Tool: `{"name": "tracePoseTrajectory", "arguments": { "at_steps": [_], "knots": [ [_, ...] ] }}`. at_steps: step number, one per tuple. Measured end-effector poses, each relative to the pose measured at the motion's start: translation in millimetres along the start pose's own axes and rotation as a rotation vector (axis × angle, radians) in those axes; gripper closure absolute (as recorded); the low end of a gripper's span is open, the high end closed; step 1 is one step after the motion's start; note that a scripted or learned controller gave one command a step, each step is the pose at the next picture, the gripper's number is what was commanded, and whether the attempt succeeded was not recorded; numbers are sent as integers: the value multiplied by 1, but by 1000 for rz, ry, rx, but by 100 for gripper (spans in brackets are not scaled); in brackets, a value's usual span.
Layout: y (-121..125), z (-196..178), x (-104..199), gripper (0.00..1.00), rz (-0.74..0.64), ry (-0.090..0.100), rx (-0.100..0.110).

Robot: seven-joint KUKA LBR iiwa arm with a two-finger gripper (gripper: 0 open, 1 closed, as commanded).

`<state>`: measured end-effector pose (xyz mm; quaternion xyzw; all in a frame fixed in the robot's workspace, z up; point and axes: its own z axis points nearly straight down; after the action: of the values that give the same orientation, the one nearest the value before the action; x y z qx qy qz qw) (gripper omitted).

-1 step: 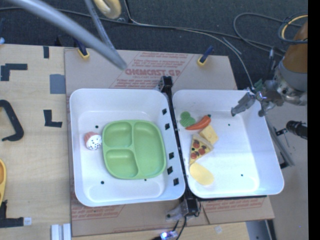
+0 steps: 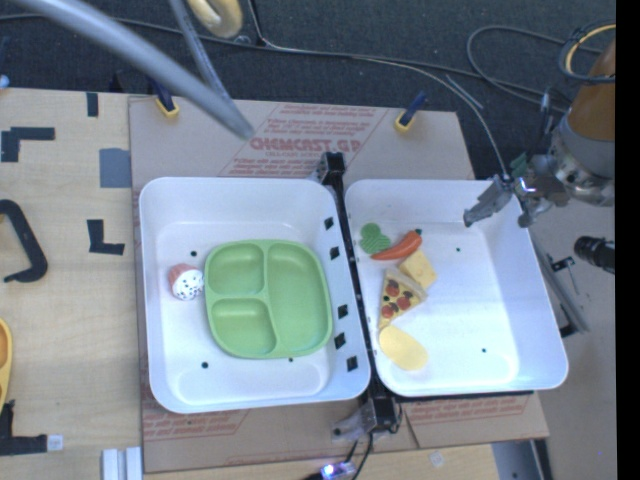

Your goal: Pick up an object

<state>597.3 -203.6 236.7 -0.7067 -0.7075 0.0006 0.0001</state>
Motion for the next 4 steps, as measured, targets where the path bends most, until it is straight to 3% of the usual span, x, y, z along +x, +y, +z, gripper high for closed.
{"name": "tracePoseTrajectory", "arguments": {
  "at_steps": [2, 3, 4],
  "knots": [
    [-6, 110, 12, 0, 0, 1, 6],
    [-5, 150, 11, 0, 0, -1, -2],
    [-3, 138, 12, 100, -2, -2, -7]
  ]
}}
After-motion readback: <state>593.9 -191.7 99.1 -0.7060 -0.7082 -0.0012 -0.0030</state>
